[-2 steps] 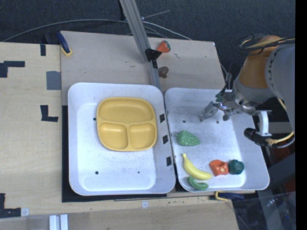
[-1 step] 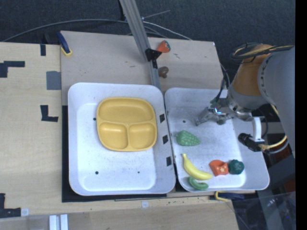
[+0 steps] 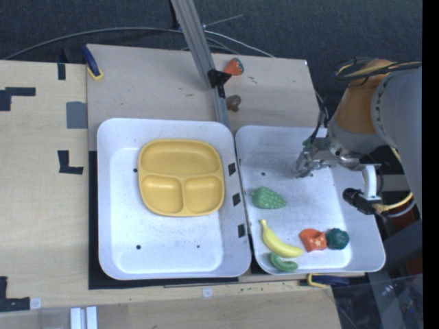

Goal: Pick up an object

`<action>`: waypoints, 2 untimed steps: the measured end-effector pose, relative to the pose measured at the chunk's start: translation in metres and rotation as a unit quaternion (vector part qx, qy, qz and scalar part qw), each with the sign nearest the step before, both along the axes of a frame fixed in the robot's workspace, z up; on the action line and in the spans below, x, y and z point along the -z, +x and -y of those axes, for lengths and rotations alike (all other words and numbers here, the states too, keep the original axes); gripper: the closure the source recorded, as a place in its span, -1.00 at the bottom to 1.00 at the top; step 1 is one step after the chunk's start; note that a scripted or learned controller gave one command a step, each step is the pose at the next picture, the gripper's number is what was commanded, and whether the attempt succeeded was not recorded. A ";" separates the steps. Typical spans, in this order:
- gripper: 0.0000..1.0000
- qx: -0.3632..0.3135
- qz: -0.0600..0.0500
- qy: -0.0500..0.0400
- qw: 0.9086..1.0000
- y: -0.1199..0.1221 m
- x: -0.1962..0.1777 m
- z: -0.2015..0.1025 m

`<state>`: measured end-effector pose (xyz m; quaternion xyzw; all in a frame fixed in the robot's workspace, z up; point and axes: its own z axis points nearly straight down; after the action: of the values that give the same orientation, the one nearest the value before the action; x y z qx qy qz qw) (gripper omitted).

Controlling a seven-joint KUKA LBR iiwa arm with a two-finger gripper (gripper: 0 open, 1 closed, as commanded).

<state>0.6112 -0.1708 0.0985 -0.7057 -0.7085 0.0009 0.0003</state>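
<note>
Gripper (image 3: pixel 305 166) hovers low over the right bin (image 3: pixel 357 259), grip state unreadable; nearest green grapes (image 3: pixel 268 199) look light, bumpy, probably rigid plastic, best pinched across the middle.

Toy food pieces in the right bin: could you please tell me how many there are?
5. Green grapes mid-bin; banana near the front; a green piece under its tip at the front rim; red piece touching the dark green one. None looks hidden.

The gripper (image 3: pixel 304 168) hangs over the right bin (image 3: pixel 288 142). Nearer the camera from it lie grapes (image 3: pixel 267 198), a banana (image 3: pixel 278 242), a tomato (image 3: pixel 313 239) and broccoli (image 3: pixel 337 238). A divided plate (image 3: pixel 182 177) sits in the left bin (image 3: pixel 116 252).
</note>
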 end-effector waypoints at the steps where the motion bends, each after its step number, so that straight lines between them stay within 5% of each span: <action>1: 1.00 0.002 0.002 0.000 1.000 -0.007 -0.045 0.000; 2: 1.00 0.001 0.003 0.000 1.000 -0.011 -0.106 0.004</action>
<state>0.5998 -0.1745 0.2049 -0.7067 -0.7075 -0.0011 -0.0024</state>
